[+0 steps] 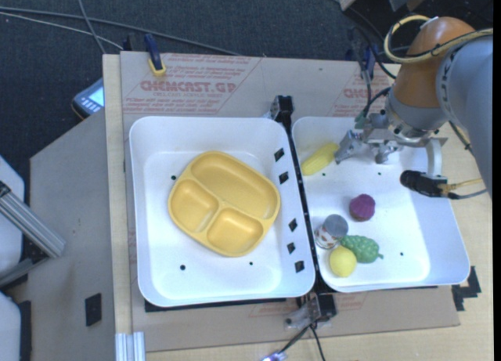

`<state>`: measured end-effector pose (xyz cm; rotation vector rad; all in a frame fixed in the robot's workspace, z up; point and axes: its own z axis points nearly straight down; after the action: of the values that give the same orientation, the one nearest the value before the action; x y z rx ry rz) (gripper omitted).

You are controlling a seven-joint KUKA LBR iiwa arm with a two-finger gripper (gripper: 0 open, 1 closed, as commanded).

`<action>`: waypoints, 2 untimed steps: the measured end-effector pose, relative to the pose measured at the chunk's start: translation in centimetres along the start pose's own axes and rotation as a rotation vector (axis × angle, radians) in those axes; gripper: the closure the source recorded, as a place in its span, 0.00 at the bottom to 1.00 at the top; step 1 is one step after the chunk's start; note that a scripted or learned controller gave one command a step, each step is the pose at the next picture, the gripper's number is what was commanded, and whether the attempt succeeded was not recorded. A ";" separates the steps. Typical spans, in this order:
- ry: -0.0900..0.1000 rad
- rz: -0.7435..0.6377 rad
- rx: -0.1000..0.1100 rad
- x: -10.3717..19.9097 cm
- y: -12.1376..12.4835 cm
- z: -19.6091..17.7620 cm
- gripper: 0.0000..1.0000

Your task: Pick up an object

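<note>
White plastic bins are being carried side by side on the desk (203,77), which is covered by printed cardboard. The left bin (149,195) is being occupied by a yellow divided plate (225,203), lying flat near its middle. The right bin (438,250) is being shared by several small things: a yellow banana (318,160) is lying at the upper left, close to the dividing wall; a purple ball (362,207) is sitting near the middle; a grey round piece (334,226), a green bunch (362,247) and a yellow lemon (343,261) are being kept close together at the lower left. The end effector (360,148) is being held over the upper part of the right bin, just beside the banana, by the grey arm (470,77) with its orange band (427,62). Nothing is being seen between the fingers; how far they are parted cannot be told.
</note>
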<state>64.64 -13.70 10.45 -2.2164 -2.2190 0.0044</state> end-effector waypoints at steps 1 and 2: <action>-0.001 0.000 -0.007 0.0 0.2 -1.5 1.00; -0.004 0.001 -0.013 -1.0 0.4 -7.3 1.00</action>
<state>65.03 -14.70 17.75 -2.2260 -2.2262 -0.0060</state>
